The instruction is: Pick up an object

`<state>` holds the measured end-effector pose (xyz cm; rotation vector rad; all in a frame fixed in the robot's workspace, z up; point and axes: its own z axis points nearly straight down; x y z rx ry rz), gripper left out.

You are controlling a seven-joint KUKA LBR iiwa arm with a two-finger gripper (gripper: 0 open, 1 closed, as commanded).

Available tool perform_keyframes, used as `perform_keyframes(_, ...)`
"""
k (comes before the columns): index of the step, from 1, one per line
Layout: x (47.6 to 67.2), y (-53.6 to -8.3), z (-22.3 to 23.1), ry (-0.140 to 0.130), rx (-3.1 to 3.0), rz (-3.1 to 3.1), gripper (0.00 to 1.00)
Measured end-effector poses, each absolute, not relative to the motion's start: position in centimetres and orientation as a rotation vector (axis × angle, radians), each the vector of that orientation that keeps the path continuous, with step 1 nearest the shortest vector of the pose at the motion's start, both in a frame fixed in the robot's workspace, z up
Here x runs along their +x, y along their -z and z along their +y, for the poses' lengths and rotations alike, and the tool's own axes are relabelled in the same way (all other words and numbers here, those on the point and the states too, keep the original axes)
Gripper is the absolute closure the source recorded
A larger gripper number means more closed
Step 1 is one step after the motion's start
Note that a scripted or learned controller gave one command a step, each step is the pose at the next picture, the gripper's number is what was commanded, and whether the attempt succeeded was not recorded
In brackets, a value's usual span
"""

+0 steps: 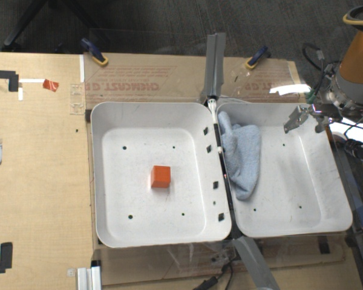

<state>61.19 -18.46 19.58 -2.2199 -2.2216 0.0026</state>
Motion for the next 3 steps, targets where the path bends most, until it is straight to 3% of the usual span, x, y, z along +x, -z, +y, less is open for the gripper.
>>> perform_keyframes(1,57.5,-9.2,-21.0,0.009,-2.235,-2.201,0.00)
perform_keyframes(2,57.5,-10.2,-21.2,0.006,-2.242,-2.200,1.00)
perform_keyframes(3,62.6,-19.3,-20.7,-0.001,-2.388,-2.045,1.00)
